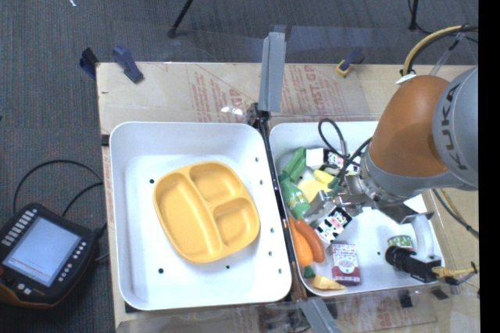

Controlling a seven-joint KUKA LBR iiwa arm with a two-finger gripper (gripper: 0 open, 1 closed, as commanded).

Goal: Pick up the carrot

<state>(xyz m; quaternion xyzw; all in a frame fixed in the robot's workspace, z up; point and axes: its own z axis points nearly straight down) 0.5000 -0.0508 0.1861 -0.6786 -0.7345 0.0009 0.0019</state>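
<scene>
The grey arm (426,140) reaches in from the right over the right-hand bin (367,288), its orange band tilted above the clutter. Its gripper (332,202) hangs low amid the toy food; whether it is parted or closed cannot be told. The carrot (302,244) lies just beside it against the bin's left wall. A yellow divided plate (205,210) rests in the left bin (133,159).
</scene>
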